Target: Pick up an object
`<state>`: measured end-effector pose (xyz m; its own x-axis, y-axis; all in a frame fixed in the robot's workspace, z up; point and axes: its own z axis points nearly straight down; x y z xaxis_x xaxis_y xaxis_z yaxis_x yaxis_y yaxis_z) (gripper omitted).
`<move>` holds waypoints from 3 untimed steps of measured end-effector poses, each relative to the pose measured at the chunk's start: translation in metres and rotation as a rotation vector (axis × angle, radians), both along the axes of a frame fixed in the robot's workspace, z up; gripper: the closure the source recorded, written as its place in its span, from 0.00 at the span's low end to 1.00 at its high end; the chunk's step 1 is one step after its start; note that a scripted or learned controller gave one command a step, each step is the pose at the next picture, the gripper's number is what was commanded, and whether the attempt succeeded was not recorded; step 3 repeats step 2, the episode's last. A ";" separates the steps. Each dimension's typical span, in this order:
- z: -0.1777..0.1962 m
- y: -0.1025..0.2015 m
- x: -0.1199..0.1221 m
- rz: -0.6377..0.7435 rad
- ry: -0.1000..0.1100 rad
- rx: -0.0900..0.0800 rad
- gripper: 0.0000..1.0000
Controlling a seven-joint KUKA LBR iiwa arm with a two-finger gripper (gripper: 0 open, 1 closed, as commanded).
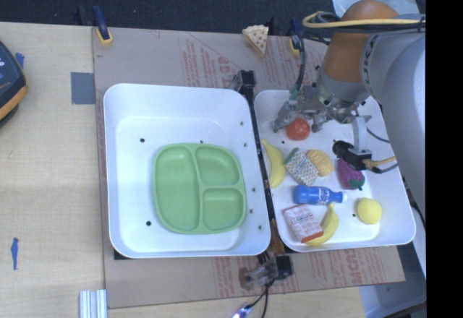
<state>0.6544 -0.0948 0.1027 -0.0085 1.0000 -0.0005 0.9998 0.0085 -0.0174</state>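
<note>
My jaws point(298, 123) hang low over the far end of the right bin point(394, 235), right at a small red tomato point(297, 129) that sits between my metal fingers point(282, 121); the tomato shows in the gap, but whether I am pinching it or merely straddling it I cannot tell from this angle. My grey arm point(394, 78) with its orange band point(347, 49) comes in from the right above the bin. The rest of the bin's load lies nearer the camera: a yellow banana point(274, 163) against the left wall, a green-and-white checked piece point(302, 168) touching a ridged yellow piece point(320, 162), a purple item point(350, 174) under a black part, a blue bottle point(316, 196) lying on its side with a white cap end, a lemon point(368, 211) near the right wall, and a small red-and-white packet point(300, 221) resting against a second banana point(326, 228). The packet carries print, too small to read. The left bin point(130, 107) holds a pale green divided plate point(198, 188) with three compartments. Both bins stand on a brown cardboard sheet point(181, 56) printed with faint reddish lettering I cannot make out, laid on the wooden bench point(43, 186). A wedge of toy cheese point(255, 38) sits on the cardboard beyond the bins, near a blue clamp point(101, 24).
</note>
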 end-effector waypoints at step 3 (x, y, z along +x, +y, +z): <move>0.090 0.046 -0.023 -0.004 -0.016 0.001 1.00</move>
